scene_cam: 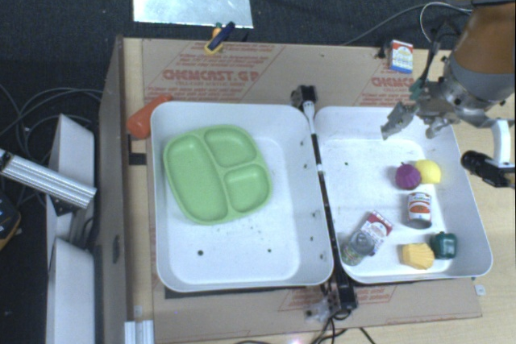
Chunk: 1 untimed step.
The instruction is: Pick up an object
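Note:
The right bin (pixel 355 161) holds several small objects along its right and near sides. A purple ball (pixel 408 176) touches a yellow piece (pixel 430 171). Below them stands a small can with a red label (pixel 418 208). At the near edge lie a dark green item (pixel 443 244), a yellow block (pixel 417 255) and a crumpled silver and red packet (pixel 368 236). My gripper (pixel 415 123) hangs open over the far part of this bin, above and behind the purple ball, with nothing between its fingers.
The left bin (pixel 185 254) carries a green divided plate (pixel 216 173). An orange object (pixel 141 118) lies outside its far left corner. A small red and white box (pixel 401 56) sits on the cardboard behind the right bin. A black divider (pixel 321 173) separates the bins.

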Motion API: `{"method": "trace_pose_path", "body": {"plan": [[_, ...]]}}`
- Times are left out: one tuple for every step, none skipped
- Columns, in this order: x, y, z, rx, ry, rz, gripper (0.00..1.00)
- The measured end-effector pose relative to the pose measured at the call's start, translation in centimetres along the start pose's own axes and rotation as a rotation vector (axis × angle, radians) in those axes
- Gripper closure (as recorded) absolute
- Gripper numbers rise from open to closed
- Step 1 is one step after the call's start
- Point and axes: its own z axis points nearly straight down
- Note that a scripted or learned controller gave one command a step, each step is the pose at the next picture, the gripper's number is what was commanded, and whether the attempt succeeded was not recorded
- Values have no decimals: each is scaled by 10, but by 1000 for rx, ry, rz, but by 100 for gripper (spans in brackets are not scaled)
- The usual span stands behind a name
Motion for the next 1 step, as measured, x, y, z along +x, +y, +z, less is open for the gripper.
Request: {"method": "trace_pose_path", "body": {"plan": [[-44, -16, 53, 1, -1, 2, 0]]}}
